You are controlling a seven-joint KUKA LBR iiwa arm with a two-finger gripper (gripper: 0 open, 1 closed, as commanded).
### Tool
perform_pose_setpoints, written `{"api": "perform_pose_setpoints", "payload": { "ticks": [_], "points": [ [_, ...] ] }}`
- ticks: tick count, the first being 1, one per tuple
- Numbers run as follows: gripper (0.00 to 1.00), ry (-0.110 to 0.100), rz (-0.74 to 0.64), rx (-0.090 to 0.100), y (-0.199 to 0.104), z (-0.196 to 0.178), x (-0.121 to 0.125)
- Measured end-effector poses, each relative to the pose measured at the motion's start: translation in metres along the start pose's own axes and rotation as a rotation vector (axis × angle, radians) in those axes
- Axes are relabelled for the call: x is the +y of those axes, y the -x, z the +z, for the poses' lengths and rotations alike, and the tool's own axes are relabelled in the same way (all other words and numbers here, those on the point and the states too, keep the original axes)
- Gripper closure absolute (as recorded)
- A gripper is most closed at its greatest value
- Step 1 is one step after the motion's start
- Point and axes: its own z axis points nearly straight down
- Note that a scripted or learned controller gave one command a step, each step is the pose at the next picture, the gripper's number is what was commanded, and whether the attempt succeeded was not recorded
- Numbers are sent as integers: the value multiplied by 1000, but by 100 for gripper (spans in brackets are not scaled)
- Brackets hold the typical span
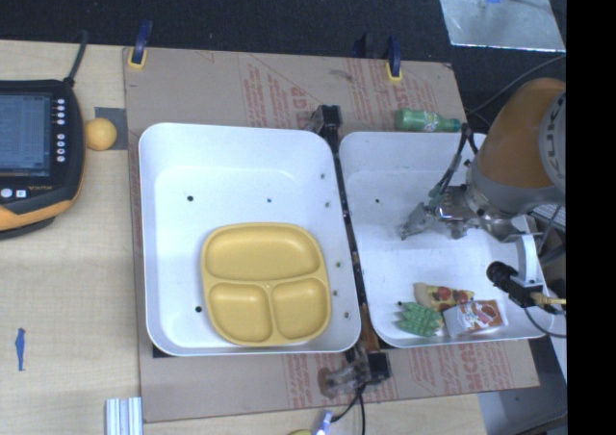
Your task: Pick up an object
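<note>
Bulky, rounded grey robot arm (525, 159) with a broad orange band around its upper section, smooth and slightly glossy. Below the band, a grey metal wrist collar, darker underneath. Ahead of that, a small metallic silver gripper (423, 219) with thin, angular grey fingers (414, 226), too blurred for screws or markings. Thin dark cables along the wrist side. Black cylindrical fitting beside a white bracket lower down.

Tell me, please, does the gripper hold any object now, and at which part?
Nothing is held. The gripper is over bare floor of the right bin, with nothing between its fingers.
</note>
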Motion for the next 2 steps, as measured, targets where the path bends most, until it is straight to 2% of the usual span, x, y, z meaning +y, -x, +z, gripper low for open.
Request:
{"api": "perform_pose_setpoints", "payload": {
  "ticks": [1, 2],
  "points": [
    [0, 7, 3, 1, -41, -102, 66],
    [0, 2, 2, -1, -26, -21, 74]
  ]
}}
